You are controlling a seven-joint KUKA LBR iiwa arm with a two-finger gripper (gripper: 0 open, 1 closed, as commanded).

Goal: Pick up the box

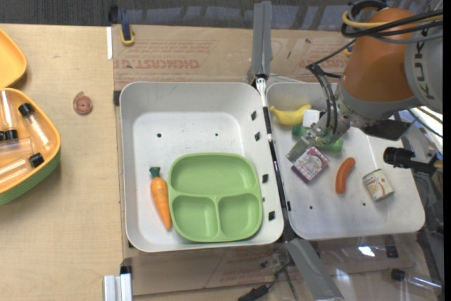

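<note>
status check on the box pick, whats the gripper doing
Gripper low in right bin, over the box, grip unconfirmed. Box flat on bin floor. Banana and green item crowd close.

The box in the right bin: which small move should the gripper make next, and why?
Probably a short descent onto the box. The gripper hangs just above its upper edge, the box lies flat on the right bin, and nothing shows it between the fingers. The sausage lies apart.
</note>
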